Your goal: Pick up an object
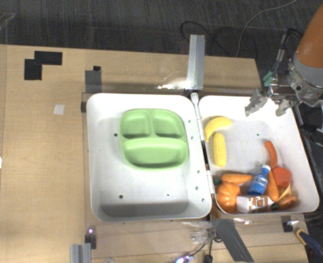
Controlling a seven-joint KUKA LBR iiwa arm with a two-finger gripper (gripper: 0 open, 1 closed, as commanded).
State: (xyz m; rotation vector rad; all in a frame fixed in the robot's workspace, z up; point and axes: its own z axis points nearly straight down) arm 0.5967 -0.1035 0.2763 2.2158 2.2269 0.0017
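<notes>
The bench [41, 163] carried my two bins. The left bin [104, 190] held a green tray [153, 137] with three compartments. The right bin [249, 141] held a banana [217, 125] and a corn cob [219, 149] by its left wall, well apart from a heap at its near end: carrots [271, 158], a blue bottle [258, 182], a pumpkin [227, 196]. My tool [266, 104] hung over that bin's far right corner, fingers spread, pinching nothing.
</notes>
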